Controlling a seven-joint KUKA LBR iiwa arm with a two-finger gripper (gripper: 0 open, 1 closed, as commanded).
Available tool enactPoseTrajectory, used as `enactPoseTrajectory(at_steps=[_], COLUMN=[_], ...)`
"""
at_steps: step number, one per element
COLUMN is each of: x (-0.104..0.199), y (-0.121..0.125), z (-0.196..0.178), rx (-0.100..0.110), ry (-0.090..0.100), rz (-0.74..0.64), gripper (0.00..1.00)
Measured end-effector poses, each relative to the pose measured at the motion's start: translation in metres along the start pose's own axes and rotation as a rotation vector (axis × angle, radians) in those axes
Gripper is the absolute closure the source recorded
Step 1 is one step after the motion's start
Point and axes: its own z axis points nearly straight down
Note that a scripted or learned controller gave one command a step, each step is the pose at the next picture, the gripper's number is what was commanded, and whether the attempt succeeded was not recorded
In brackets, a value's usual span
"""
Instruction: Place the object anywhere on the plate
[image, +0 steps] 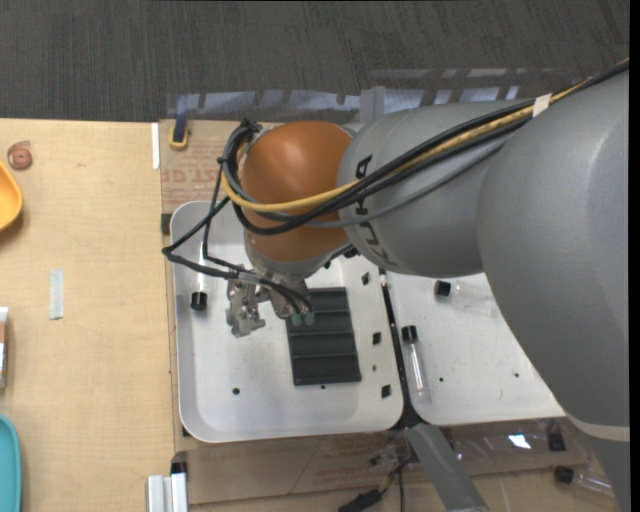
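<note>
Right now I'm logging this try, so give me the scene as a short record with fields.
arm: grey with an orange band, reaching in over the left bin
claw: low over the left bin's floor, left of the black ridged block
right bin: beside the left bin
bench: tan surface left of the bins

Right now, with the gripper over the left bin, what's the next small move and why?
Probably nudge right, then descend. The gripper sits over bare floor of the left bin, just left of the black ridged plate. I can't make out an object in it, so check that before releasing.
</note>
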Motion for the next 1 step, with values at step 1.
enactPoseTrajectory(at_steps=[1], x=[-0.0615], y=[-0.0156], z=[0.0452], rx=[-0.002], ry=[-0.003], rz=[-0.548], gripper=[1.00])
